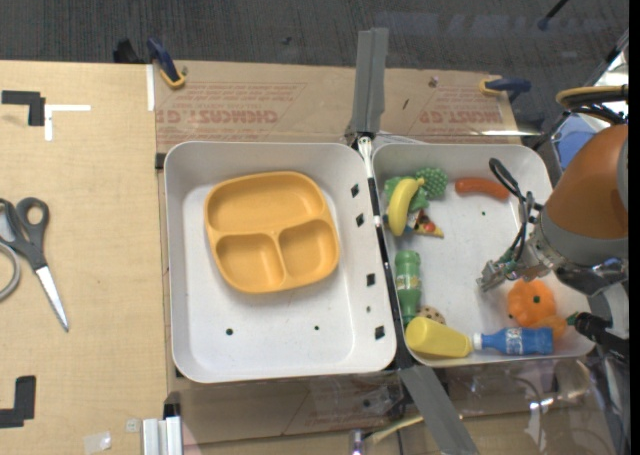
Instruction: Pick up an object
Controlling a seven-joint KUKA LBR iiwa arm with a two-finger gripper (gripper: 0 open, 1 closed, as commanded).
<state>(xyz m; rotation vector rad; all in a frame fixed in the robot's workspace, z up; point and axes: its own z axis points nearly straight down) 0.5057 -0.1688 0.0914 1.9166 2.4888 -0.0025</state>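
Note:
My gripper point(497, 275) hangs low over the right bin point(455, 165), above bare floor in its right half. Just to its right lies an orange fruit toy point(531, 305), close by but apart. A blue bottle point(515, 342) lies along the front wall, beside a yellow squeeze bottle point(437, 340). A green bottle point(407, 278) lies near the left wall. At the back are a banana point(401, 203), a green spiky toy point(433, 182), a pizza slice toy point(427, 225) and an orange-red sausage-shaped toy point(483, 187).
The left bin point(180, 273) holds a yellow divided plate point(271, 230). Scissors point(38, 258) lie on the bench at the far left. A cable point(513, 193) loops above the gripper, with the arm's orange band point(595, 188) at the right.

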